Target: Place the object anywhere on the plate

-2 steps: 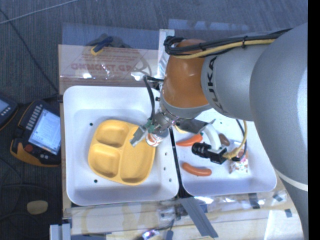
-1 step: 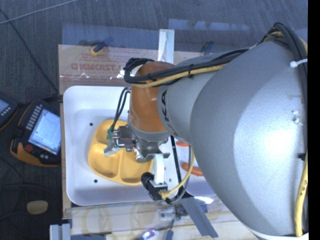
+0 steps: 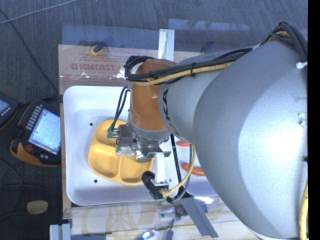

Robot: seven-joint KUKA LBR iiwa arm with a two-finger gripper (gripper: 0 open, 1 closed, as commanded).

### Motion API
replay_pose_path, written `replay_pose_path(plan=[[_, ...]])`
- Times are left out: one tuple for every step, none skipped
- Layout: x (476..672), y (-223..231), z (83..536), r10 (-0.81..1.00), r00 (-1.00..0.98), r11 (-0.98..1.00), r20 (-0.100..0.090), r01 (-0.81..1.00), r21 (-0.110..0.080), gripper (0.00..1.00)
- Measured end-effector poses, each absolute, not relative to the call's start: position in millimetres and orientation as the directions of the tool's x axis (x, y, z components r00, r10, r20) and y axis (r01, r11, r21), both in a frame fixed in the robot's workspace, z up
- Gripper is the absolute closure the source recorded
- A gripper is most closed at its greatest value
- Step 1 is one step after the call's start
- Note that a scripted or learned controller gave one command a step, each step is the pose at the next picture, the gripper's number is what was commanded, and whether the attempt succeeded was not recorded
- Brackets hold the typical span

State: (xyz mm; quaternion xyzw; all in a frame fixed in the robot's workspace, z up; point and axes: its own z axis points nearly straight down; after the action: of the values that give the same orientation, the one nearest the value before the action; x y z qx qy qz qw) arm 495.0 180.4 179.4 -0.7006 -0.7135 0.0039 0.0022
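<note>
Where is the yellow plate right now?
The yellow plate lies in the left white bin, toward its front, partly under the robot's wrist and gripper.

We see grey arm [image 3: 240, 119] reaching in from right, filling much of view, orange band [image 3: 147, 101] above wrist. Gripper [image 3: 137, 151] sits over yellow plate [image 3: 107, 159] in left white bin [image 3: 80, 109]. Orange object [image 3: 192, 170] lies right of plate, partly hidden by arm. Black and yellow cables [image 3: 165, 71] run along arm. Teach pendant [image 3: 40, 134] rests on floor left of bench.
</note>
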Motion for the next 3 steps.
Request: replay_pose_path(plan=[[495.0, 180.3, 179.3, 1.000, -0.018, 0.018, -0.003, 1.000, -0.009, 0.00], [494.8, 181.0, 187.0, 1.000, -0.020, 0.020, -0.004, 1.000, -0.012, 1.00], [494.8, 180.9, 187.0, 1.000, -0.020, 0.020, -0.004, 1.000, -0.012, 0.00]])
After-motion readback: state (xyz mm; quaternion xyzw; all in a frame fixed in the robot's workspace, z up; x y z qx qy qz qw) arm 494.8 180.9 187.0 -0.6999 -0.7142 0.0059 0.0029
